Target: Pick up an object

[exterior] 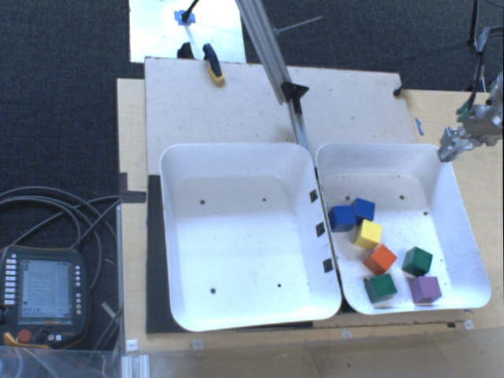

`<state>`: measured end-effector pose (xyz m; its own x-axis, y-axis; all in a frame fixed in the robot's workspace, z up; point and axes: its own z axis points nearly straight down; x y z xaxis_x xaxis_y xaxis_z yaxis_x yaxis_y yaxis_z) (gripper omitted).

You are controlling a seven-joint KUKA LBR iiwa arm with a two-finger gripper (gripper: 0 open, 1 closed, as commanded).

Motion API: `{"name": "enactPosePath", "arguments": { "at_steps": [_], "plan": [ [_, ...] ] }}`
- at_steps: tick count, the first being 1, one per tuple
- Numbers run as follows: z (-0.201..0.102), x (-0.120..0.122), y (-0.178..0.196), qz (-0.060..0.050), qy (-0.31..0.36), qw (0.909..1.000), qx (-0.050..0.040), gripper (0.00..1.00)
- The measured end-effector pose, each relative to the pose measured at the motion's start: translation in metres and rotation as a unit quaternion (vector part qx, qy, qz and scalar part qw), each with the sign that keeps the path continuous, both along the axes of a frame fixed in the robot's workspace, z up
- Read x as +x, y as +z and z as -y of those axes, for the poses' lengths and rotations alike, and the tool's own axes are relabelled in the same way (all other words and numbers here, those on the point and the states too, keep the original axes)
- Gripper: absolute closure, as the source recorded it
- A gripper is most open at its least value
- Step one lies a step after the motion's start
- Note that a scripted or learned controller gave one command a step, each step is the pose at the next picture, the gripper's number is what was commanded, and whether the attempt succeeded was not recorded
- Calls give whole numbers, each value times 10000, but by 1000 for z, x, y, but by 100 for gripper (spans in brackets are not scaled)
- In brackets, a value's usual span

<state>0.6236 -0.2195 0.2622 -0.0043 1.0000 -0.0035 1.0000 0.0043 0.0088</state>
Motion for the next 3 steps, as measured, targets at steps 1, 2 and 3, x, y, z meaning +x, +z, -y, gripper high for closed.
{"name": "enactPosePath", "arguments": {
  "at_steps": [1, 2, 3],
  "plan": [
    [-51, 12, -4, -27, 29, 10000, 22, 100],
    [-101, 18, 3, -27, 32, 10000, 22, 100],
    [-157, 18, -9, -33, 32, 10000, 28, 100]
  ]
}}
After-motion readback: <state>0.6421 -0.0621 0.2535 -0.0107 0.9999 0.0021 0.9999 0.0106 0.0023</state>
